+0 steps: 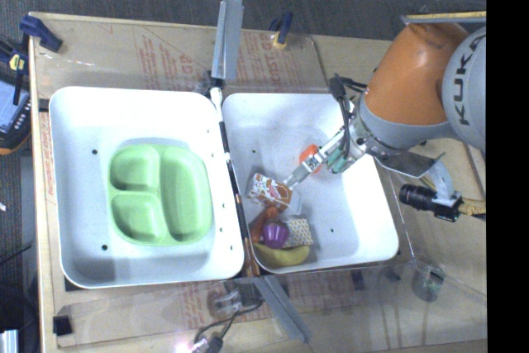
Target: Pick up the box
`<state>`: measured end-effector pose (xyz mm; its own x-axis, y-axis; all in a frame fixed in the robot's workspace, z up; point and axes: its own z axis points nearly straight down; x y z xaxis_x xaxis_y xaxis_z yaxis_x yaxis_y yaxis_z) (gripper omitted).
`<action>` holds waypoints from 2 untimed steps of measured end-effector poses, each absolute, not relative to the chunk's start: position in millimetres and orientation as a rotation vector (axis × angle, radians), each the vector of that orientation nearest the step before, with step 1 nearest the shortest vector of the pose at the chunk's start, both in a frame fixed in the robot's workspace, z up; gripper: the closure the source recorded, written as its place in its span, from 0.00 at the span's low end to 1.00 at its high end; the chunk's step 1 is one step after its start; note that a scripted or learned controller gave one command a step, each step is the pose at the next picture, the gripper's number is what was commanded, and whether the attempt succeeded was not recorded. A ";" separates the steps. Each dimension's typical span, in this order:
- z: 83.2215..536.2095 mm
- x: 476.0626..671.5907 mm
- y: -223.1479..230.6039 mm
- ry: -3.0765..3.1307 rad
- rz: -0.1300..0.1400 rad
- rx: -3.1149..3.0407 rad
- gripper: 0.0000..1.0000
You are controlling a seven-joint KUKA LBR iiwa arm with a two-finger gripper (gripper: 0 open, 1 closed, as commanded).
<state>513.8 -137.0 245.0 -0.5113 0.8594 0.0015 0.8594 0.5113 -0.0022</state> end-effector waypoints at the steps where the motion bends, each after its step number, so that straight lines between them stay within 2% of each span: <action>1: 264.0 571.3 -192.4 -2.541 0.001 -1.848 0.00; 2: 163.4 530.3 -148.0 -2.622 0.004 -1.721 0.00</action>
<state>530.3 -148.0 163.4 -0.3980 0.9174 0.0028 0.9174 0.3980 -0.0049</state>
